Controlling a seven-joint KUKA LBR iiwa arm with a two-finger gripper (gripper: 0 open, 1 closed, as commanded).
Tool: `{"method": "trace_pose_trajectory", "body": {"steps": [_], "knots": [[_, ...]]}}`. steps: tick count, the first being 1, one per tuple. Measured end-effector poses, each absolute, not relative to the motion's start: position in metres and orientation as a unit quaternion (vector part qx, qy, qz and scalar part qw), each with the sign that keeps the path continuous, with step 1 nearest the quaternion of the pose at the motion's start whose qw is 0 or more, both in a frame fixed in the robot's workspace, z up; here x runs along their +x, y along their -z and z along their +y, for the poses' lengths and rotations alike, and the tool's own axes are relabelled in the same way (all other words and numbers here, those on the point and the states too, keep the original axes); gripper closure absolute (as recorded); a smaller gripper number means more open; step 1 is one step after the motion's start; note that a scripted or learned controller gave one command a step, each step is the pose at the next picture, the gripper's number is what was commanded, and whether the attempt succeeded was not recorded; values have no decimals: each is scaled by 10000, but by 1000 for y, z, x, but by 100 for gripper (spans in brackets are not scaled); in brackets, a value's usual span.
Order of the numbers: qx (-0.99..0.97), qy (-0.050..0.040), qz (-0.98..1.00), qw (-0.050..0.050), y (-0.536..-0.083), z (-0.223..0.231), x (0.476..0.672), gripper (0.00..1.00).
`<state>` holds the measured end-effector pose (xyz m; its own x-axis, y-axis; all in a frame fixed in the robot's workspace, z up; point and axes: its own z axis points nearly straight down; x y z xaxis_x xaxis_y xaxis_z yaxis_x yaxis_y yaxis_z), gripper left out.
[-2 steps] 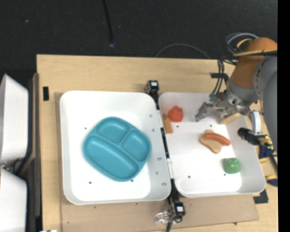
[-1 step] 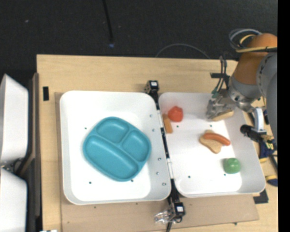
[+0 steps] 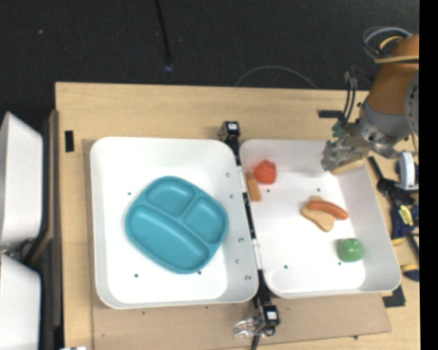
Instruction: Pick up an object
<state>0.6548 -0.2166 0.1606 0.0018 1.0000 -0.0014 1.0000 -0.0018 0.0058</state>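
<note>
On the left of the tabletop [image 3: 73, 100] I see the left bin [image 3: 109, 268] with a blue divided plate [image 3: 177, 223] lying flat in the middle of it. Nothing there suits a pinch grasp, so I leave it alone.

Moving right, past the seam, the right bin [image 3: 372, 268] holds my candidates. A small red piece [image 3: 265, 171] sits at the far left, with an orange stick [image 3: 253, 189] just beside it against the bin wall. Toward the middle lies a hot dog [image 3: 325, 214], and near the right corner a green round piece [image 3: 350, 249], apart from the rest.

The hand [image 3: 341, 155] hovers at the far right edge of the right bin, over its rim. Whether it is released or clenched I cannot tell; I see nothing between its tips.

My judgement: the hot dog is nearest and has free space all round. I would bring the hand near and left until it is centred above it, turn the wrist to close across the narrow width, then descend straight. The stick by the wall looks awkward to reach.
</note>
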Motion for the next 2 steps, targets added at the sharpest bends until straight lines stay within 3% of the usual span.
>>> {"method": "trace_pose_trajectory", "body": {"steps": [2], "knots": [[7060,-15,7082,23,-266,-218,657,100]]}}
